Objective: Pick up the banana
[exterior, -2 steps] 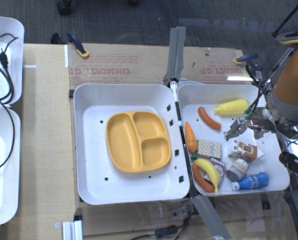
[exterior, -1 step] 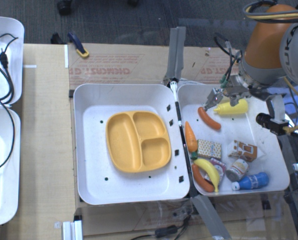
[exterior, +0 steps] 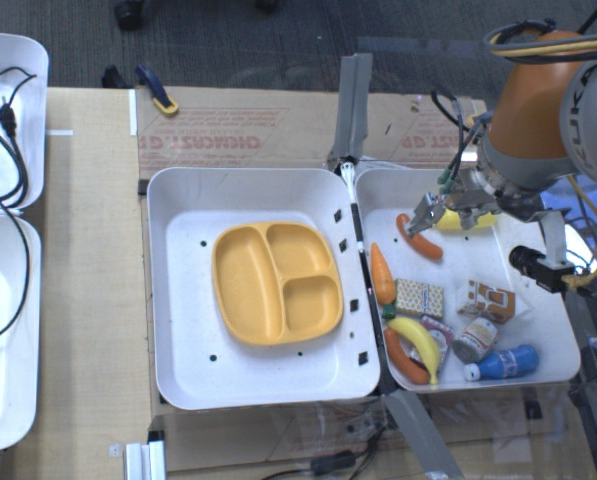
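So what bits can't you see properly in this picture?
- Claw: small and dark in the camera view, so open or shut is unclear.
- Yellow thing by the claw: the arm covers most of it.
- Sausage under the banana: the banana hides part of it.
- Labels on the packet and bottle: too small to read.

One fixed camera looks down at a slant over the bench (exterior: pixel 88 268), taking in both white bins (exterior: pixel 163 298) from moderate height.
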Controlling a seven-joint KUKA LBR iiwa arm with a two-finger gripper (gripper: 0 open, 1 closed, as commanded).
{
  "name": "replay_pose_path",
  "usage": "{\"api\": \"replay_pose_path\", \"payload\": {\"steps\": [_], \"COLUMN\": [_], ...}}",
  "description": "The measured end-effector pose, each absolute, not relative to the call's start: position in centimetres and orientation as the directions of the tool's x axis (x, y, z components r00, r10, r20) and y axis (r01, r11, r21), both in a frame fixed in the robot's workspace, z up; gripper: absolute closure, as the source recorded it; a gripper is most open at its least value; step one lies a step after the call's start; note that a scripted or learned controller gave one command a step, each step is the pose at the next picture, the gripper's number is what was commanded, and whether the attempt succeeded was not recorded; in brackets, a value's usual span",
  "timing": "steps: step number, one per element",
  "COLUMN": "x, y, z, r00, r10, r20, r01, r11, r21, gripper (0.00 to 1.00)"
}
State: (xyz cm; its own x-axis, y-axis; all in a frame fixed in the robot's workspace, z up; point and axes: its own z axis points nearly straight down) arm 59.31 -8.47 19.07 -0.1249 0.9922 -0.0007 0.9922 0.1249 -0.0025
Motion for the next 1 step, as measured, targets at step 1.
{"api": "replay_pose_path", "payload": {"steps": [1], "x": [65.58], "y": [-15.21], "z": [19.4], "r00": [0.046], "r10": [0.999], "r20": [-0.002], "r01": [0.999], "r11": [-0.046], "r21": [-0.001], "gripper": [0.0]}}
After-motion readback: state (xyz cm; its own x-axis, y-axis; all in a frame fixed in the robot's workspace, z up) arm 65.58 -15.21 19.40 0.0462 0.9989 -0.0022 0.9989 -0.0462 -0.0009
